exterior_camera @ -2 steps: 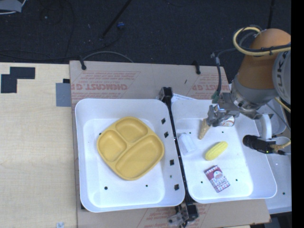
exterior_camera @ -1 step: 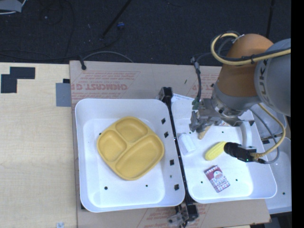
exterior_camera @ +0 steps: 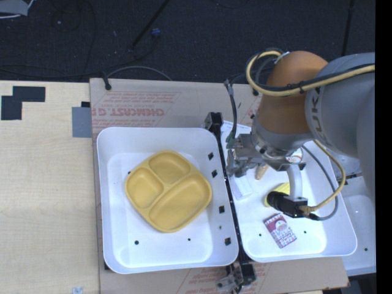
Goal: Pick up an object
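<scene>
My gripper (exterior_camera: 242,163) hangs low over the left part of the right bin (exterior_camera: 334,241), close to the divider between the bins. The arm's orange band and grey body cover the bin's far half. Under and beside the gripper lies a white sheet (exterior_camera: 240,187). A small beige piece (exterior_camera: 261,173) pokes out just to the gripper's right. A yellow object (exterior_camera: 277,196) lies toward the front, partly behind a black cable part. A small red and white packet (exterior_camera: 280,230) lies flat near the bin's front.
The left bin (exterior_camera: 116,237) holds a yellow divided plate (exterior_camera: 168,190), tilted diagonally in its middle. A black clamp strip (exterior_camera: 228,213) runs between the two bins. A yellow hose and grey cables loop around the wrist.
</scene>
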Controlling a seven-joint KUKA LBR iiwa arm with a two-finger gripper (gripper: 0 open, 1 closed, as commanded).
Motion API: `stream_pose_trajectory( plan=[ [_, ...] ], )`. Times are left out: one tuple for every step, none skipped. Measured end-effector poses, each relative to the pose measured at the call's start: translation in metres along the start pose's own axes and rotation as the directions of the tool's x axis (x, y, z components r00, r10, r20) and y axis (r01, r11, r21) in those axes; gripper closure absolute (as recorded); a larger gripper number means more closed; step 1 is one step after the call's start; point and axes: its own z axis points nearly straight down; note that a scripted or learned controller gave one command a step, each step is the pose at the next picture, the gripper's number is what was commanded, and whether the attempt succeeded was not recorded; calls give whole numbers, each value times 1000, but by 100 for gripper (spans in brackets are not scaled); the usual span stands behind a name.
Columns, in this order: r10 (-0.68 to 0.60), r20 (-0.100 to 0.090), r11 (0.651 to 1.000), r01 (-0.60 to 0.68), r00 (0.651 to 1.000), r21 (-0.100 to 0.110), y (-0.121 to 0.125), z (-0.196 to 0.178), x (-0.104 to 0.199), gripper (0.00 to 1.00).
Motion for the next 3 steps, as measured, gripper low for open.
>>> stream_pose_trajectory(
  plan=[
    [-2, -1, 1000, 2, 1000, -1, -16, -10, 55, 100],
    [-1, 1, 1000, 1, 1000, 1, -29, -10, 96, 100],
    [2, 2, 1000, -2, 1000, 0, -29, -10, 94, 0]
  ],
)
